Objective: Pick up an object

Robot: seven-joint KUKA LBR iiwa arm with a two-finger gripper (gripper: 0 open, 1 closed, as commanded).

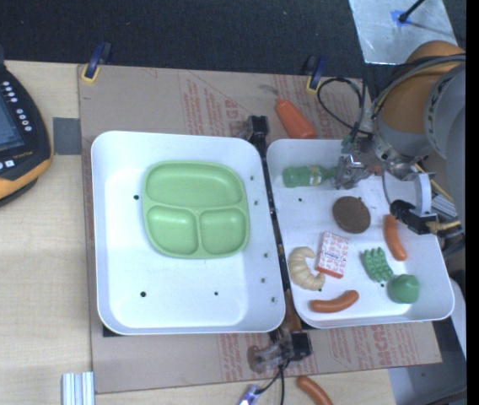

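The right bin [442,310] holds several toy foods. A green bottle-shaped piece [303,176] lies at its far left, and my gripper [351,169] is low over that piece's right end, at the back of the bin. Just in front of the gripper sits a brown round cookie [352,214]. Also in this bin are a red-and-white box [333,254], a pale croissant [304,268], a knobbly green piece [378,264], a green ball [404,288] and two orange-red sausages [395,237] [334,302]. Nothing is visibly lifted.
The left bin [113,302] carries a green divided plate [196,207]. An orange carrot [294,120] lies on the cardboard behind the right bin, and another orange piece [315,389] lies in front. A teach pendant [3,142] rests at the far left. Cables loop behind the gripper.
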